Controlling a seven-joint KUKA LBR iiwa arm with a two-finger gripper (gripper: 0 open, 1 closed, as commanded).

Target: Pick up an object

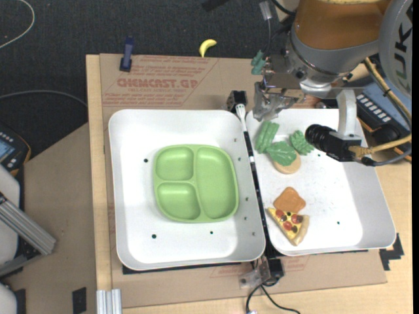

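Whether the gripper (265,112) is spread or pinching cannot be told; it hangs at the right bin's (366,227) upper left corner, just above a green toy (267,136). Beside that lie a leafy green piece (283,152) on a tan cookie (288,165), toast (289,200) and pizza (289,223). The left bin (127,175) holds a green divided plate (195,182).

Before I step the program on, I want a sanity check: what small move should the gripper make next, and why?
Probably a short descent. The gripper hangs at the right bin's far left corner, just above the green toy piece, and nothing shows between its fingers.
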